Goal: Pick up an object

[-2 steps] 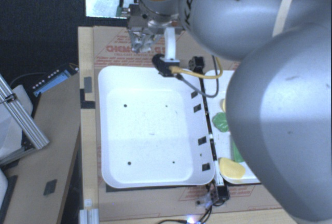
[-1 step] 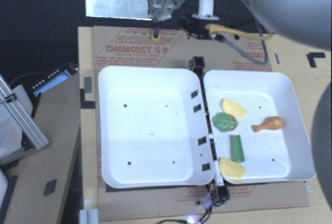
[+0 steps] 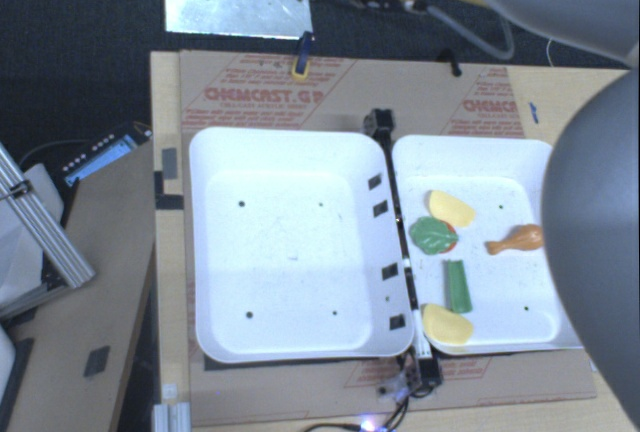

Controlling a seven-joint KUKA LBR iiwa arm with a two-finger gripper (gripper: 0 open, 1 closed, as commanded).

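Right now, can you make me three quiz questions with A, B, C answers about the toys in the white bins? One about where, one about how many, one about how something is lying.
1. Where are all the toys?
A. in the left bin
B. in the right bin
C. on the cardboard

2. How many yellow pieces are there?
A. two
B. four
C. none

3. How is the green stick lying?
A. standing up on its end
B. leaning on the bin wall
C. flat on the bin floor

Answers:
1. B, every toy sits in the right bin, mostly near the divider.
2. A, one yellow piece is above the green leafy piece and another yellow piece is near the front corner.
3. C, it lies flat, pointing from back to front, apart from the orange drumstick.
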